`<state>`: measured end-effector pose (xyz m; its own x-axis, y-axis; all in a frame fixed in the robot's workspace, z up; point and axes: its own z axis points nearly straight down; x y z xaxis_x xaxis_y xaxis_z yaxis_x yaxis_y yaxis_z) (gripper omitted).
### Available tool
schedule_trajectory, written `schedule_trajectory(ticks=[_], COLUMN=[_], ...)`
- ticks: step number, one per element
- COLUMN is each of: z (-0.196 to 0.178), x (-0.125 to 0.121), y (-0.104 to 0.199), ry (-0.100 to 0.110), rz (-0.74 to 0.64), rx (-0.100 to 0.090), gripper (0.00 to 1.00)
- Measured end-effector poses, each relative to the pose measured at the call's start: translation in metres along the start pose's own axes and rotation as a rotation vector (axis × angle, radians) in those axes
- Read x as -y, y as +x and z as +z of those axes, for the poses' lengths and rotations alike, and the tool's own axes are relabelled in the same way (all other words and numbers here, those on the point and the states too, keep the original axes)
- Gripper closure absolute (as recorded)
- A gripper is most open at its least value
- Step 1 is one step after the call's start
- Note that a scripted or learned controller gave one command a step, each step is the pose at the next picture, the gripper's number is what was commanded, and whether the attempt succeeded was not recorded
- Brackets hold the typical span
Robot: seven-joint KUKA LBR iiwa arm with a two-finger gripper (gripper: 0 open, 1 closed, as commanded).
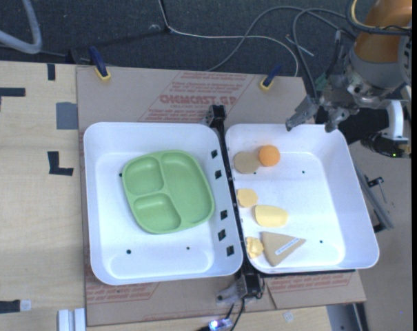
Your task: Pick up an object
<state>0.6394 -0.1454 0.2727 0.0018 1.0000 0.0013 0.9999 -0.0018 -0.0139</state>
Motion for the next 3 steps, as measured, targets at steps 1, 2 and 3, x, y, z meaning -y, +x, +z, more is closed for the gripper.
schedule_trajectory(ticks=[1, 2, 3], z=[-0.008, 0.050, 0.093], x=[-0.002, -0.007, -0.007], y=[0.000, 0.009, 0.012], ry=[-0.012, -0.008, -0.011], rz=[-0.003, -0.003, -0.003], rx=[0.002, 0.002, 0.003], gripper=[0.00, 0.00, 0.00])
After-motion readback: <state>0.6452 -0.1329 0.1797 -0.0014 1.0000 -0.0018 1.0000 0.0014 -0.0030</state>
